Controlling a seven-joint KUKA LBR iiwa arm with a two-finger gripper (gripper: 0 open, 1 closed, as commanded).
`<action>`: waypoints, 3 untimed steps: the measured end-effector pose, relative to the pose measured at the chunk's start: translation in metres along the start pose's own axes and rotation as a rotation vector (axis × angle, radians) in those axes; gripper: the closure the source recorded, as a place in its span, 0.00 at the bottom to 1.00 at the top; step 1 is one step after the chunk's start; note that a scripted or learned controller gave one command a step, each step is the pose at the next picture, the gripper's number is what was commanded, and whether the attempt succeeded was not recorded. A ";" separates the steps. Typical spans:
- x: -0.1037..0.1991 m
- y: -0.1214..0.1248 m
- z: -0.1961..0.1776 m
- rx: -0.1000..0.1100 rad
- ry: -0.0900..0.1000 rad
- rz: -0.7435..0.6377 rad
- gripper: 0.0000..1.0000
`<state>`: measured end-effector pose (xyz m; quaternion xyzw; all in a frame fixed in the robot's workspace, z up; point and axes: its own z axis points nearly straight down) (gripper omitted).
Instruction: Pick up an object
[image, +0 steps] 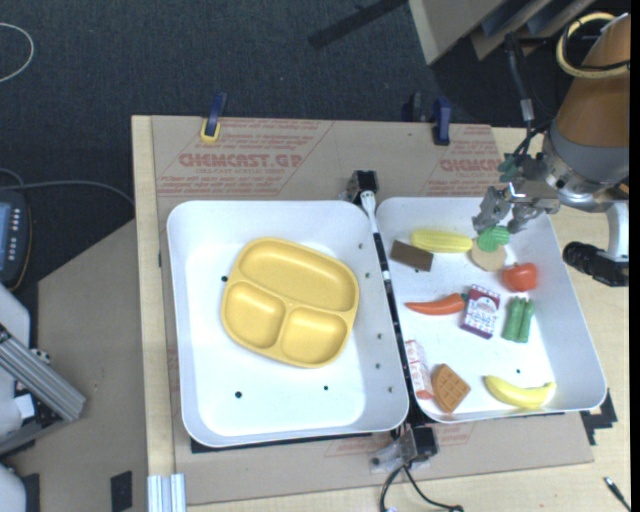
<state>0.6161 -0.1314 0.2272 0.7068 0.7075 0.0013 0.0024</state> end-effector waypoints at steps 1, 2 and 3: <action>0.030 -0.031 -0.006 0.008 0.003 -0.001 1.00; 0.076 -0.074 -0.005 0.010 0.004 -0.003 1.00; 0.113 -0.103 -0.007 0.010 0.003 -0.002 1.00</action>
